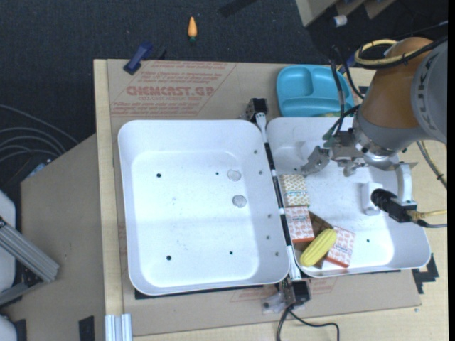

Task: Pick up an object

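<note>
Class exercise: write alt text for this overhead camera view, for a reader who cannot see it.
A grey robot arm with an orange band reaches from the right over the right white bin, where small boxes and a toy corn cob lie by the inner wall. The left white bin sits alongside, on a bench.

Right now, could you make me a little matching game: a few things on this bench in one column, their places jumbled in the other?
Things:
1. corn cob
2. blue tray
3. gripper
4. two small round discs

Places:
A. in the left bin
B. over the right bin's far end
C. near corner of the right bin, among small boxes
D. behind the right bin, on the bench

Pairs: 1-C, 2-D, 3-B, 4-A
</note>
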`<state>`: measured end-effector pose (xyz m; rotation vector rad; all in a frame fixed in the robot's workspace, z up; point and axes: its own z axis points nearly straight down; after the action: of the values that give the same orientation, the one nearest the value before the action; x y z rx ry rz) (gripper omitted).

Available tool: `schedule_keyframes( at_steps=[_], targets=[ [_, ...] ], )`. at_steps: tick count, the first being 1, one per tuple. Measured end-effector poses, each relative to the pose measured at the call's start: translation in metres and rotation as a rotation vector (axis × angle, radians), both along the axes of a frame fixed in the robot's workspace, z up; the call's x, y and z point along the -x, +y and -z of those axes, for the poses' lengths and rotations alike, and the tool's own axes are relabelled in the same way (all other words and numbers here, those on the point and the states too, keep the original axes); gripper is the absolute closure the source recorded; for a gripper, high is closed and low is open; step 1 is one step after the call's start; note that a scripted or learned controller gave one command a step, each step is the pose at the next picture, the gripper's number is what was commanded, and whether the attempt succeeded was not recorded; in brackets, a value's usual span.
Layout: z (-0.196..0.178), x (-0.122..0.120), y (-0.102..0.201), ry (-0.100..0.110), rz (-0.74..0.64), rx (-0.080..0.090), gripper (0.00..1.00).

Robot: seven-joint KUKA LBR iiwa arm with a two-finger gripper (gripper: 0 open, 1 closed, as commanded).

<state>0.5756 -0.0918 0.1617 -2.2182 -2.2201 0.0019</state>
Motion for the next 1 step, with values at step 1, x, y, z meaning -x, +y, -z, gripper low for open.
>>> schedule_keyframes(
  at_steps=[1],
  targets=[
    [-0.0227,0.0467,0.0383,0.000,0.000,0.000,0.00]
  ],
)
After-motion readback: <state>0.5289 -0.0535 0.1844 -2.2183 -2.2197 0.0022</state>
